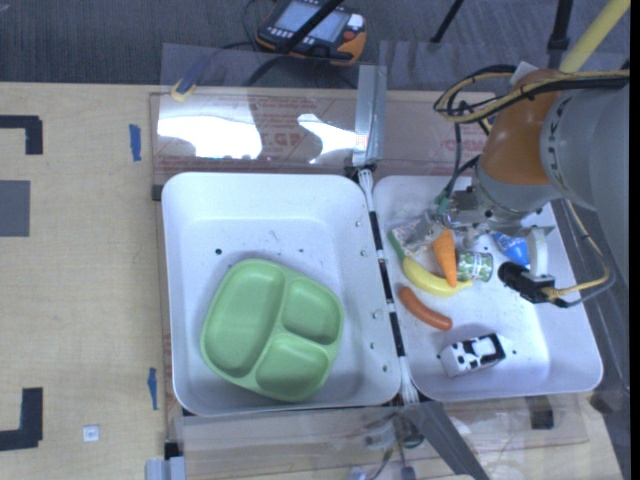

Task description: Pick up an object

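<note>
Leftmost, on the table, the left bin holds a green plate with three compartments, lying flat and touching nothing else. Across the divider, the right bin carries the pickable clutter: a banana curving along the left side, a carrot lying over its upper end, and a red sausage just below, close to the banana. Near the front sits a black-and-white cow toy, well apart from the rest. A green can and a blue item lie further right, crowded under the arm.

Hanging over the back of that bin, the gripper is hidden by the wrist, so I cannot tell how it is set, and nothing shows in its hold.

These look like light, stiff plastic toys, probably smooth and apt to slip. The cow seems the easiest pick: isolated, blocky, best pinched across its narrow body. The carrot would likely roll off the banana.
</note>
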Controlling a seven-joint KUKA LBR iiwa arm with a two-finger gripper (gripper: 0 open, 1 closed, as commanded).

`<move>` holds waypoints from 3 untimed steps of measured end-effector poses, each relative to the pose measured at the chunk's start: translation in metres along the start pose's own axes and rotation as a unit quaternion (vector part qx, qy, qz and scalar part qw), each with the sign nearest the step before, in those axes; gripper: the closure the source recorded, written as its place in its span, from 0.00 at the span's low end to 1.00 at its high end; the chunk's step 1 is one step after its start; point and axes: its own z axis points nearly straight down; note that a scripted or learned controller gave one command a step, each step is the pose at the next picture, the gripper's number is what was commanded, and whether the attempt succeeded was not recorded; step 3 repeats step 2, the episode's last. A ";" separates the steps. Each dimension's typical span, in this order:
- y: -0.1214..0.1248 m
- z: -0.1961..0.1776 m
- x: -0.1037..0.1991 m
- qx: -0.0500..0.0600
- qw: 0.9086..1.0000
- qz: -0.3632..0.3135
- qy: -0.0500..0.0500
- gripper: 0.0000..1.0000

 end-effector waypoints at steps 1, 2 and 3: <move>0.001 -0.007 0.001 -0.001 1.000 0.002 0.001 1.00; -0.038 -0.084 0.045 0.006 0.999 0.050 0.000 1.00; -0.038 -0.084 0.045 0.006 0.999 0.050 0.000 1.00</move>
